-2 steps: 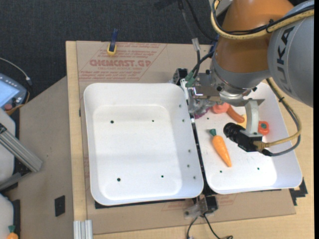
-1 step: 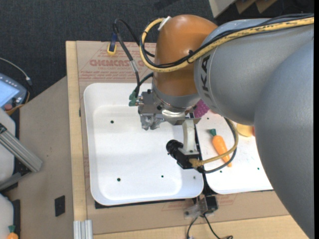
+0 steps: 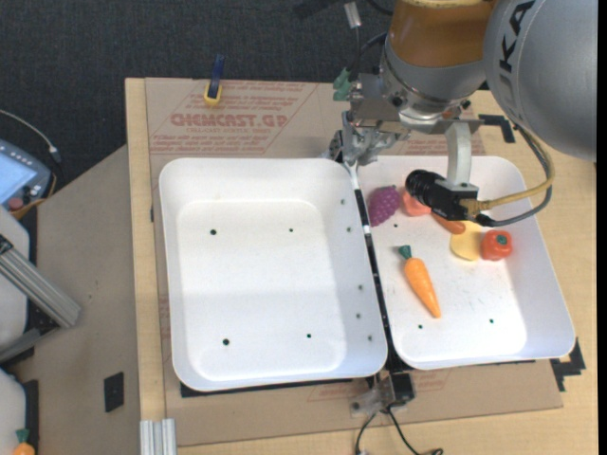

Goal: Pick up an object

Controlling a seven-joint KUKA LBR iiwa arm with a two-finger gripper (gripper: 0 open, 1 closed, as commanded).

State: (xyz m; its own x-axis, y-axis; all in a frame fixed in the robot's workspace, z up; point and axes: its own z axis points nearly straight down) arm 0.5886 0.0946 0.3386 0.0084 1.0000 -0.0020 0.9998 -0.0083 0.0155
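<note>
Carrot (image 3: pixel 420 283): lying in the right bin (image 3: pixel 531 339), leaf end toward the far side, near the divider between bins.
Purple grapes (image 3: pixel 383 204): far corner of the right bin, close to the left bin's (image 3: pixel 190 349) rim.
Tomato (image 3: pixel 496 244): touching a pale yellow piece (image 3: pixel 465 245) beside it.
Hand (image 3: pixel 356 150): low over the bins' far shared corner, nothing seen between its fingers; open or closed, can't tell.
Arm (image 3: pixel 446 17): reaching in above the worktop (image 3: pixel 142 140).
</note>
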